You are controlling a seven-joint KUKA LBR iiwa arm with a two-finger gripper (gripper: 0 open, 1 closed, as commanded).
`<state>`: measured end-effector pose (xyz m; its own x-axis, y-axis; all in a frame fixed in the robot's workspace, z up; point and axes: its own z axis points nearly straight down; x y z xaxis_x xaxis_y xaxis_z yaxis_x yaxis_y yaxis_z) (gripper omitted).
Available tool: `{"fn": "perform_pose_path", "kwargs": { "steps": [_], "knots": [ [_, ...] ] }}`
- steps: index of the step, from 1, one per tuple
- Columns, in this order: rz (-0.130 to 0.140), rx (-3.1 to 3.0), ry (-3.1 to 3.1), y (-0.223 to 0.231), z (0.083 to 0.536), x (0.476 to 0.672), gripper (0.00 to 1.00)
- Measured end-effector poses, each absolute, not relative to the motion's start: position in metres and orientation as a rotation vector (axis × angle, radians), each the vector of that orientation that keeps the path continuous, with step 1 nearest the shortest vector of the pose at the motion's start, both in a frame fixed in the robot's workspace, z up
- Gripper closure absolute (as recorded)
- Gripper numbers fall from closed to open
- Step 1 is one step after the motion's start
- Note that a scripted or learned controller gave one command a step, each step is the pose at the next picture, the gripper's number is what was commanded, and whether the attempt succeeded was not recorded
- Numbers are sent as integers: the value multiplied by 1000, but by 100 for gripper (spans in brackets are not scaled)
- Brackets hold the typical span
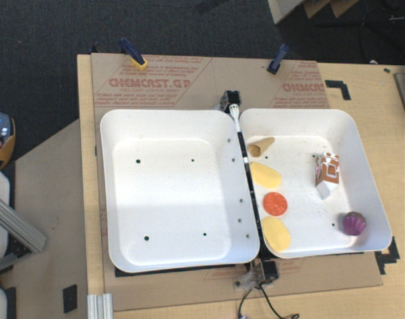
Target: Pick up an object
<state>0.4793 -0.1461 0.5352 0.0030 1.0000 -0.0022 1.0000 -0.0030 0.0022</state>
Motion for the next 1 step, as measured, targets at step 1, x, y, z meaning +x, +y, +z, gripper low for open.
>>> {"fn": "perform_pose_path", "kwargs": {
  "steps": [1],
  "knots": [
    [1, 2220, 2219, -143, 536, 479, 100]
  ]
}}
